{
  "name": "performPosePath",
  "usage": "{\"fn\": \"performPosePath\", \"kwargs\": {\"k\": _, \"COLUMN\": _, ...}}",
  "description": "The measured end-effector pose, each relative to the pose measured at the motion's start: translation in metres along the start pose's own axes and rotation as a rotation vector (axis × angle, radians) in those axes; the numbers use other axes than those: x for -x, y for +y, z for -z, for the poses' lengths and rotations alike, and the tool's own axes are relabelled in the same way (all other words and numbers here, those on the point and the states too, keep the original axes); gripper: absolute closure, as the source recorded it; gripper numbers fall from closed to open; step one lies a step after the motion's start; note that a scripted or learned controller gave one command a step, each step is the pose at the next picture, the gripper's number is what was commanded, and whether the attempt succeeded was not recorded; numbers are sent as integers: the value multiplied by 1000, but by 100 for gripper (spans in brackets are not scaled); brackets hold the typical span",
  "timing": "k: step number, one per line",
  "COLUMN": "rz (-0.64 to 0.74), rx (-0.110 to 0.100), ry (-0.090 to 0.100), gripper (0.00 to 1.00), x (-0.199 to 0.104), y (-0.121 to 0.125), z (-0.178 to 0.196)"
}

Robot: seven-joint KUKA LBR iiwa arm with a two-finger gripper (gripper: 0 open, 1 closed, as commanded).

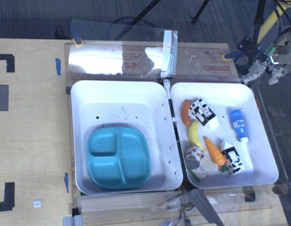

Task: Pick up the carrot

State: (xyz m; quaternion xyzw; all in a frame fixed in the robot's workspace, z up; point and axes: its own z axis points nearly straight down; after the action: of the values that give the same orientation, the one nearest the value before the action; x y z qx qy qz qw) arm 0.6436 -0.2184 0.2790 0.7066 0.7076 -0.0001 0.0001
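The carrot is a short orange cone lying in the right white bin, near its front, with the pointed end toward the back left. Its thick end rests against a black-and-white patterned item. A yellow banana lies just left of the carrot's tip.
The right bin also holds an orange oblong piece, a second black-and-white item, a blue bottle and a speckled object. A teal divided plate sits in the left bin. Stands and cables crowd the top right.
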Motion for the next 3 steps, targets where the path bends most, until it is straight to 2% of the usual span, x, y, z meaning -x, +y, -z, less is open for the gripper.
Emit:
{"fn": "performPosePath", "kwargs": {"k": 1, "rz": 114, "rx": 5, "ry": -3, "gripper": 0, "x": -7, "y": 8, "z": 18}}
{"fn": "performPosePath", "kwargs": {"k": 2, "rz": 378, "rx": 1, "ry": 0, "gripper": 0, "x": -55, "y": -27, "z": -93}}
{"fn": "performPosePath", "kwargs": {"k": 3, "rz": 594, "rx": 1, "ry": 1, "gripper": 0, "x": -99, "y": -75, "z": -138}}
